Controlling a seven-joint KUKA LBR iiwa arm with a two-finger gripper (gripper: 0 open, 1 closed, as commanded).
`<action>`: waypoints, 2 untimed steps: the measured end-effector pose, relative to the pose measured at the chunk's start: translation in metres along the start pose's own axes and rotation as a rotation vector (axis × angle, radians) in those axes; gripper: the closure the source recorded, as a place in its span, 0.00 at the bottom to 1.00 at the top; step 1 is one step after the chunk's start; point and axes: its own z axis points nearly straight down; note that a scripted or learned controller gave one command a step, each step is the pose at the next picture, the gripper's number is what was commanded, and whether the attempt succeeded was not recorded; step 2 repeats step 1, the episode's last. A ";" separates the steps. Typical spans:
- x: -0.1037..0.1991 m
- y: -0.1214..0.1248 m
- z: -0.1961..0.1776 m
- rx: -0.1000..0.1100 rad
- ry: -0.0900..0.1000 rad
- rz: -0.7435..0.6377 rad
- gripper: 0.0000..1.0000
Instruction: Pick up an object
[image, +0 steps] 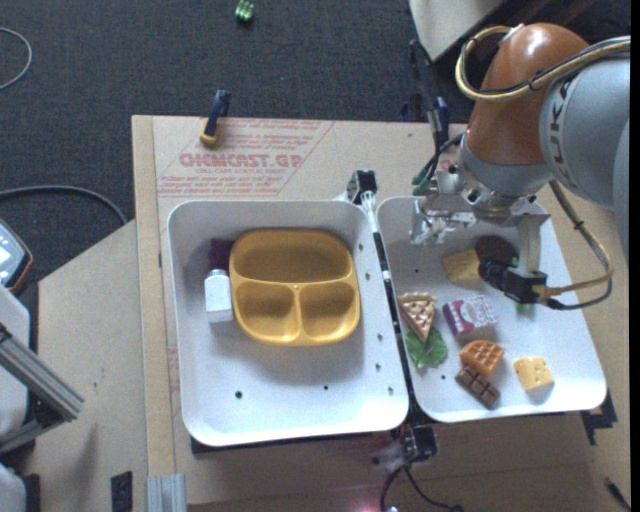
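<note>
A dark carpeted floor surrounds a pale bench board printed in red, which bears two shallow white bins side by side. The pincer hangs over the far left corner of the right white bin, close to the bin's wall. Whether it is wide or closed cannot be told from this slant, and nothing shows in its grasp.

Nearest to it lies a pale yellow wedge-shaped toy piece, probably the easiest object to pick, with a brown round toy biscuit just beside it. Further out sit a toy pizza slice, a purple-and-white packet, a green leaf, an orange waffle, a brown chocolate bar and a yellow cheese block.

The risk is a descent onto bare floor between wall and wedge, closing on nothing. The wedge looks low and flat, so it could slide away or tip out. The corner wall leaves little room on that side.

The left white bin holds a yellow divided plastic plate, a small white bottle and a dark purple thing, all well apart from the pincer.
</note>
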 end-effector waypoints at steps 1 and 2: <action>-0.006 0.002 -0.013 -0.007 -0.001 0.000 1.00; -0.006 0.002 -0.013 -0.007 -0.001 0.000 1.00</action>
